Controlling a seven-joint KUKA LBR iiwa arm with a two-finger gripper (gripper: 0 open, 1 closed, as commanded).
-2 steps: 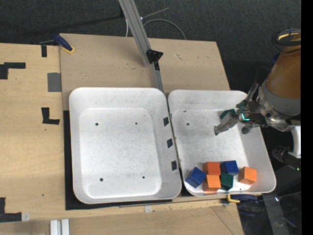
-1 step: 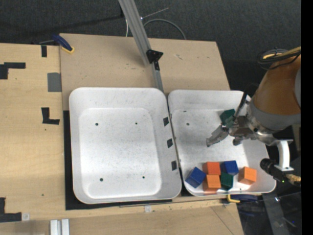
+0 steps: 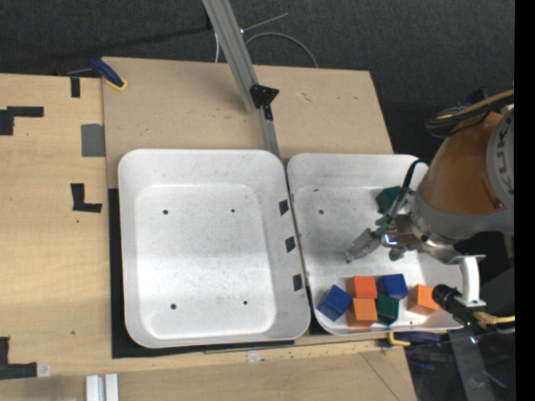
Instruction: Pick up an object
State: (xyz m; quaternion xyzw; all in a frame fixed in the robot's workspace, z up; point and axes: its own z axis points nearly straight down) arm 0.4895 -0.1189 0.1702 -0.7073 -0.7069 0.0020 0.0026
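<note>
**Coloured blocks bunched in the right bin's near corner**

Orange, blue and green blocks [image 3: 368, 297] sit clustered along the right bin's [image 3: 334, 182] near wall. Just above them the gripper [image 3: 365, 247] hovers over bare floor, fingers parted, holding nothing. The left bin [image 3: 134, 174] adjoins it.

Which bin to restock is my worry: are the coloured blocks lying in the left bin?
No: the coloured blocks sit clustered at the near edge of the right bin, just below the claw.
</note>
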